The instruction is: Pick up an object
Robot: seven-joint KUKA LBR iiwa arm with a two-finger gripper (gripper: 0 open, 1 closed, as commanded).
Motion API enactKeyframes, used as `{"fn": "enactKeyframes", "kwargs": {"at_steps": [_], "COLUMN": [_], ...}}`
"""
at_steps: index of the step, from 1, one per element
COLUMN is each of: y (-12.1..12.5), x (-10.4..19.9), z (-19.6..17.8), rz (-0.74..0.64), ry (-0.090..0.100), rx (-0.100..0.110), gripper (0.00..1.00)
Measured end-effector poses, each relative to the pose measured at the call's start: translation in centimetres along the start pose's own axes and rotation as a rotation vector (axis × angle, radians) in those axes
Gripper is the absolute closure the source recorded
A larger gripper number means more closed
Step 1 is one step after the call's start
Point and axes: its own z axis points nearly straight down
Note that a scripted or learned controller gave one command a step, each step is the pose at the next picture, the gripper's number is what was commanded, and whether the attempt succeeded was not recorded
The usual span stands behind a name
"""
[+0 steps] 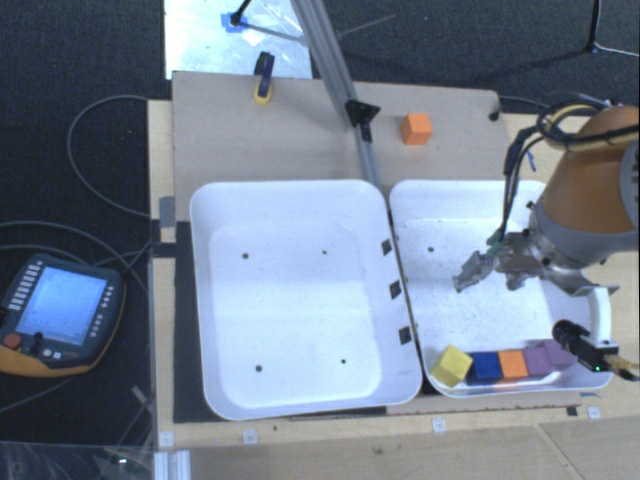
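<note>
Four blocks lie in a row along the front wall of the right bin [440, 208]: a yellow block [452, 365], a blue block [486, 366], an orange block [513, 364] and a purple block [541, 358]. My gripper [490, 273] hangs over the middle of the right bin, above and behind the row of blocks. Its fingers stand apart, open, with nothing between them. The grey and orange arm [590, 183] reaches in from the right.
The left bin [290, 203] sits beside the right one. An orange cube [417, 128] rests on the cardboard behind the bins, near a slanted metal pole [335, 63] and a yellow-blue clamp [264, 78]. A teach pendant [55, 313] lies at the left.
</note>
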Motion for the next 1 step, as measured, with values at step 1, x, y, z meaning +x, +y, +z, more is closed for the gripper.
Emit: {"fn": "enactKeyframes", "kwargs": {"at_steps": [1], "y": [-1.66], "x": [1.62], "z": [8.05], "rz": [0.000], "ry": [0.002], "rx": [0.010], "gripper": [0.00]}}
